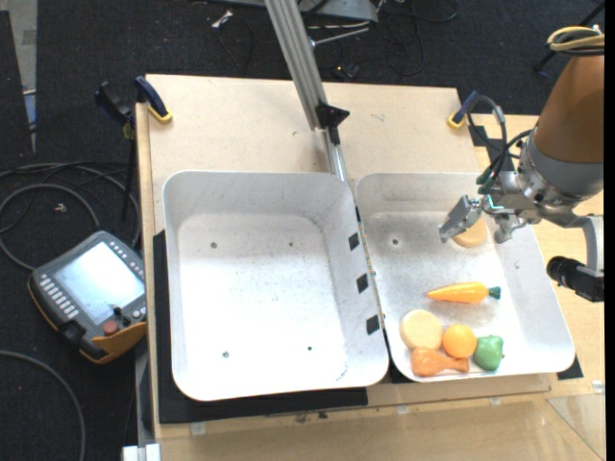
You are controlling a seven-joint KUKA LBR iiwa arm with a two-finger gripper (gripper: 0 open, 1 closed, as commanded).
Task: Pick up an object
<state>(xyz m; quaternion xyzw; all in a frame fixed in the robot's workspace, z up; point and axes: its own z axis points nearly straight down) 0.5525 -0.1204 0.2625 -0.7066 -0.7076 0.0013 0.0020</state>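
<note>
From the camera above the bench, the grey two-finger gripper [473,221] hangs low over the far part of the right-hand shallow white bin [538,349], its fingers angled down and to the left; a pale tan rounded object [470,236] sits right beneath them, partly covered, and whether the fingers are spread beside it or pressed onto it I cannot tell; nothing shows it lifted. That pale piece looks the likely target, lying well apart from the rest. The other things cluster at the near side of that bin: an orange carrot with a green tip [463,294] alone in the middle; nearer the front rim, a cream round piece [421,329], an orange ball [459,340], a green pepper-like piece [489,351] and an orange lumpy piece [434,361], all touching or just beside one another. The far and right walls stand near the gripper, so room is tighter there; the bin floor toward the carrot is open. The left-hand white bin [183,257] shows bare speckled floor.
</note>
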